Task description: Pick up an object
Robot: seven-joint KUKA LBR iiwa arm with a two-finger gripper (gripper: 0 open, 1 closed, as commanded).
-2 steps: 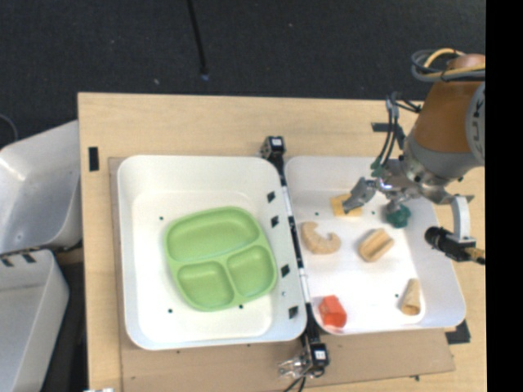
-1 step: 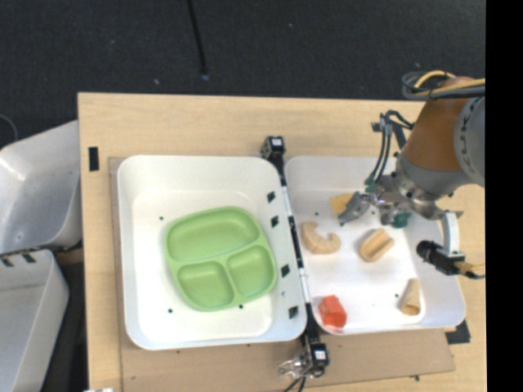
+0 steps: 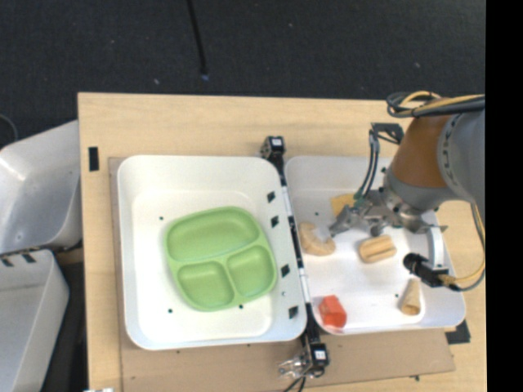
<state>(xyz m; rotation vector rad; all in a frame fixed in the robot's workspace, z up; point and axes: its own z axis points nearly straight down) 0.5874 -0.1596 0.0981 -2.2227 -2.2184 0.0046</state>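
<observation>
Dark carpet surrounds a pale wooden bench (image 3: 204,125) that carries two shallow white bins side by side. Toward three o'clock sits the right bin (image 3: 384,317), which holds the loose pieces. A tan, bread-like lump (image 3: 315,240) lies near the bin's nine o'clock wall, and the gripper (image 3: 341,223) hangs just beside it at its two o'clock, its dark metal fingers pointing toward nine o'clock; whether they touch the lump cannot be told, nor how far apart they stand. A small yellow piece (image 3: 341,202) shows just at twelve o'clock of the gripper, partly hidden by it. A light brown cylinder, like a cork (image 3: 377,249), lies at four o'clock of the gripper, near but apart. A pale cone-shaped piece (image 3: 410,298) rests toward the bin's five o'clock corner, and an orange-red block (image 3: 332,313) sits near its seven o'clock corner. The grey arm (image 3: 458,149) with its orange band comes in from three o'clock, cables trailing over the bin rim. Toward nine o'clock the left bin (image 3: 139,186) holds a green divided plate (image 3: 219,257) with three compartments, lying flat.
</observation>
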